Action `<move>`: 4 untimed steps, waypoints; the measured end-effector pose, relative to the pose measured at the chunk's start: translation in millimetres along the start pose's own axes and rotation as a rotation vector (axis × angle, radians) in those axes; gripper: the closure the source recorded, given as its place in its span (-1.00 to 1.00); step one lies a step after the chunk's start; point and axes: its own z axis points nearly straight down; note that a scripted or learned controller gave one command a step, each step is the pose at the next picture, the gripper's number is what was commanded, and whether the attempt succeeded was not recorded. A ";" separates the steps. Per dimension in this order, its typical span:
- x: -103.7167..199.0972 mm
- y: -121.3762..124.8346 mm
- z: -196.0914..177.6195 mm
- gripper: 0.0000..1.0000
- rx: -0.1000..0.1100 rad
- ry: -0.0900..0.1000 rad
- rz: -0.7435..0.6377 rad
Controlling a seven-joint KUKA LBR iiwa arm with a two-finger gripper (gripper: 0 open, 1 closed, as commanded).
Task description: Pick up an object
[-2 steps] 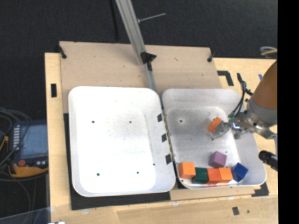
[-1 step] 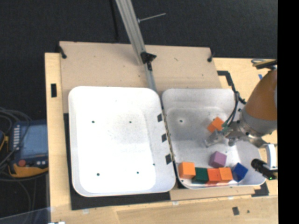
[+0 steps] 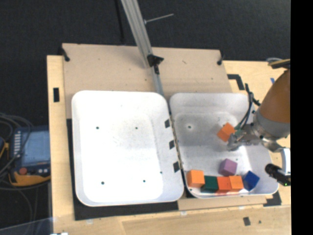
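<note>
orange cube mid right bin, open floor around; end effector touching, finger state unclear.

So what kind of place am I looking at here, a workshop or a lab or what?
Most likely a robotics lab bench set up for grasping trials. A grey and orange arm reaches over two shallow white bins, the right one holding small coloured blocks, and a metal pole rises at a slant behind the bench.
</note>
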 end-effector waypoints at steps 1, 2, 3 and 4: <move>-1.5 3.9 -43.5 1.00 -0.001 -0.001 -0.011; -2.6 9.1 -87.6 1.00 -0.001 -0.001 -0.011; -4.0 10.7 -130.0 1.00 -0.001 -0.001 -0.012; 49.0 18.6 -122.4 1.00 0.003 0.001 -0.015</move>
